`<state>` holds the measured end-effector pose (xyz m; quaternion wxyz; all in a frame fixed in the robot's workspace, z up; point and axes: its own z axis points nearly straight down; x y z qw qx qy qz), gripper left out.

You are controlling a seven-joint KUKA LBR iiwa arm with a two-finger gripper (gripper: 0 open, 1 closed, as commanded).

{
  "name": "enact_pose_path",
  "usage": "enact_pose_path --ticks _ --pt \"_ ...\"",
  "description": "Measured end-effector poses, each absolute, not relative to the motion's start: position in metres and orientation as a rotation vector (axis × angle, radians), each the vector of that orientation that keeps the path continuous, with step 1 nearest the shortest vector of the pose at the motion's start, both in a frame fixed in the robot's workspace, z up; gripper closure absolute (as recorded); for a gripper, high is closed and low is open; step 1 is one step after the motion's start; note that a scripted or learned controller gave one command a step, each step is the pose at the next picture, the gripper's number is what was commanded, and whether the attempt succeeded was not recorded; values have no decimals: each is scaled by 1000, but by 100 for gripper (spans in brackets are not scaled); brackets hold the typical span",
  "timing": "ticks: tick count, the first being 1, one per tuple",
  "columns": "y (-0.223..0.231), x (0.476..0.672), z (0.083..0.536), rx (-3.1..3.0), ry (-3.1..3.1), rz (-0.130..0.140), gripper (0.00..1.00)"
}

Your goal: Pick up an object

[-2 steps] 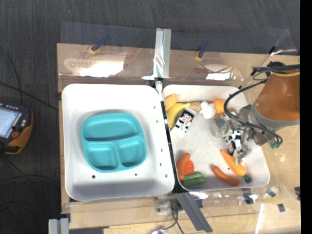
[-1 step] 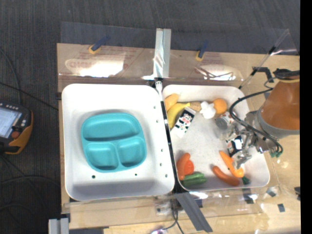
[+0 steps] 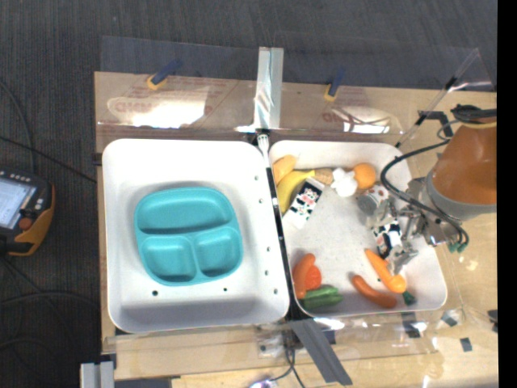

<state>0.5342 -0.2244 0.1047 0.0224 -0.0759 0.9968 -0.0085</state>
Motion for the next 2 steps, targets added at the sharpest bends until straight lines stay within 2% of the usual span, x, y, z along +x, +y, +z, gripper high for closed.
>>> enact_pose_path --ticks 1,2 --pt "-213 516 108 -225 3068 -27 0" --pt "-223 537 104 -259 3087 -27 0"
